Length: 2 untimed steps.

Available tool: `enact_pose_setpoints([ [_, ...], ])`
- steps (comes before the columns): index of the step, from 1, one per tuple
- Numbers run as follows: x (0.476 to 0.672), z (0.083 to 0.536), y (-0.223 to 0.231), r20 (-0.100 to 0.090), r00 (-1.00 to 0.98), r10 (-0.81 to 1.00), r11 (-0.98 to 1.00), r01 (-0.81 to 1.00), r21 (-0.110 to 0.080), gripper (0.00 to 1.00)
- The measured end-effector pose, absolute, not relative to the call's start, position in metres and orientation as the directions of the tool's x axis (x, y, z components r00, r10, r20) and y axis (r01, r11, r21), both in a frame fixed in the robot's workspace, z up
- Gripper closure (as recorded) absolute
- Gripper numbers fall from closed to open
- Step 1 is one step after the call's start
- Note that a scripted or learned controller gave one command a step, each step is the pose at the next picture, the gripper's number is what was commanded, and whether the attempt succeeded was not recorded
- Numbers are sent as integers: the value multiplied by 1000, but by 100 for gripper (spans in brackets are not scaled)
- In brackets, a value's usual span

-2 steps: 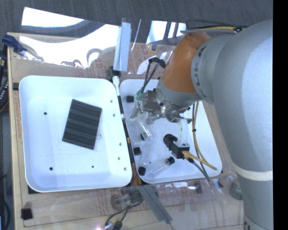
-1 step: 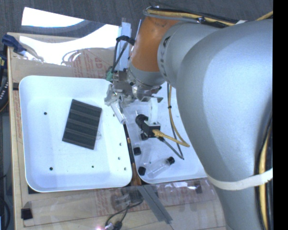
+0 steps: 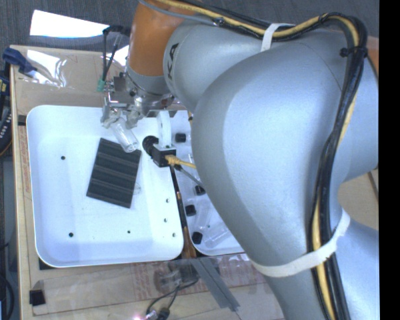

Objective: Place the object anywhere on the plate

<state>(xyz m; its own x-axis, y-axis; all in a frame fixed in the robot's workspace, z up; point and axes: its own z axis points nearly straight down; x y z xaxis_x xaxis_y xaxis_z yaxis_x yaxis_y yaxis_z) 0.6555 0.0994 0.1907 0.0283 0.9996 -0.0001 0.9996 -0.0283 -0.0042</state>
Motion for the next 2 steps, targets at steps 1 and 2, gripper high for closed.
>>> enact_pose_setpoints([
  [1,656,191,99,0,29,1000,-29,1000,-4,0],
  [2,654,157,175,-1,164,986,-164,986,-3,0],
])
